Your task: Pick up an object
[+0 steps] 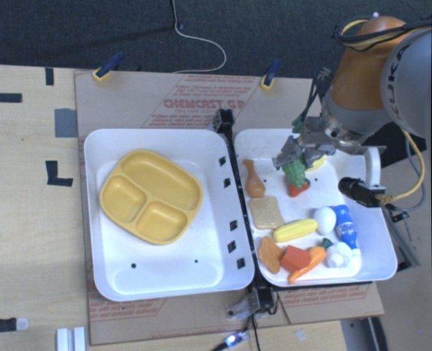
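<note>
While gripper (297, 168) clamps one green-topped toy (297, 177): two bins (99, 218), one yellow tray (151, 196).

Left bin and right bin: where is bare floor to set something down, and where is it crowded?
Left bin: bare floor in front of the yellow tray, towards the near wall. Right bin: crowded across its near half, from the corn cob to the blue bottle; the hand hangs above its far part.

The green-and-red toy's (296, 175) top is hidden beneath the gripper (301, 154).
</note>
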`<state>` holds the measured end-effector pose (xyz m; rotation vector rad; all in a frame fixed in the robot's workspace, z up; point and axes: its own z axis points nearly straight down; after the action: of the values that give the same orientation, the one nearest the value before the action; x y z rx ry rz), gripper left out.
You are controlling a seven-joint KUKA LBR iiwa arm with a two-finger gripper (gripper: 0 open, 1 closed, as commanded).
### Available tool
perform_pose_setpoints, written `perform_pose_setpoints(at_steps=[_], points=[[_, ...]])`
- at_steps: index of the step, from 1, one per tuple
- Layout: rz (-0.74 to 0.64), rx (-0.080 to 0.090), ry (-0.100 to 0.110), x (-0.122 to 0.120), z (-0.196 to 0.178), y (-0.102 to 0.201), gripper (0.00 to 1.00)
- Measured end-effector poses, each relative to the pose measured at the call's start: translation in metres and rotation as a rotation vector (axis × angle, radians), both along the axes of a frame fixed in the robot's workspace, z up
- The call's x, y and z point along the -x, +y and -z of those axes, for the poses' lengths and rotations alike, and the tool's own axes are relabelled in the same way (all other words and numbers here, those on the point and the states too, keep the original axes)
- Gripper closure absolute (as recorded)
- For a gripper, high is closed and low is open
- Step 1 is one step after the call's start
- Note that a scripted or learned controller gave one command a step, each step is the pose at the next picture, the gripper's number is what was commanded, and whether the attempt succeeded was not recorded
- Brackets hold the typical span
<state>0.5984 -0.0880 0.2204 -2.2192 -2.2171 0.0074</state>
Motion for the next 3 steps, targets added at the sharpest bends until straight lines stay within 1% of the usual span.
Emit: perform_pose_setpoints(at_steps=[1, 2, 3], points=[[-0.004, 0.0, -0.005, -0.018, 0.0, 0.009, 1.0], [-0.002, -0.001, -0.005, -0.011, -0.013, 0.003, 1.0], [-0.001, 0.001, -0.002, -0.003, 0.002, -0.002, 1.0]])
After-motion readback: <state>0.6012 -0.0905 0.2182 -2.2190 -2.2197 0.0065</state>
